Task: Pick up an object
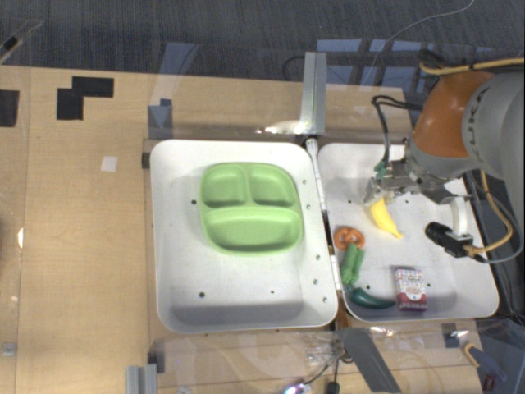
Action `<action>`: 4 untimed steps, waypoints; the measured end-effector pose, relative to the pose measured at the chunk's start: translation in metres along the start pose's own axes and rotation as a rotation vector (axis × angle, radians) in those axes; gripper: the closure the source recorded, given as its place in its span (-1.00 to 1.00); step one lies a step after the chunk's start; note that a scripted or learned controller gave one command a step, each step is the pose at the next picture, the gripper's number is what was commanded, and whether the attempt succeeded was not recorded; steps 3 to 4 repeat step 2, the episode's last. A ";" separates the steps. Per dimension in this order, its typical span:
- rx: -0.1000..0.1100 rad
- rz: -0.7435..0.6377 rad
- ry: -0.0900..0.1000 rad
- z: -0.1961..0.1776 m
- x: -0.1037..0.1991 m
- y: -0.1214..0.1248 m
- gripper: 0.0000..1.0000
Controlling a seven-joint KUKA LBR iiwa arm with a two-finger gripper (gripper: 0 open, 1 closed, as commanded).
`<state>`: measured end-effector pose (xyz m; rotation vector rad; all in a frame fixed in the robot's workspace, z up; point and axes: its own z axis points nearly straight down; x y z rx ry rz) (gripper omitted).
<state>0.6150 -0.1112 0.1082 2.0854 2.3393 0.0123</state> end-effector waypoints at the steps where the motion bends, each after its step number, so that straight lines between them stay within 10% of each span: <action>1: 0.004 0.053 0.000 -0.099 0.045 0.018 1.00; 2: 0.010 0.150 0.000 -0.076 0.105 -0.012 1.00; 4: 0.010 0.150 0.000 -0.076 0.105 -0.012 1.00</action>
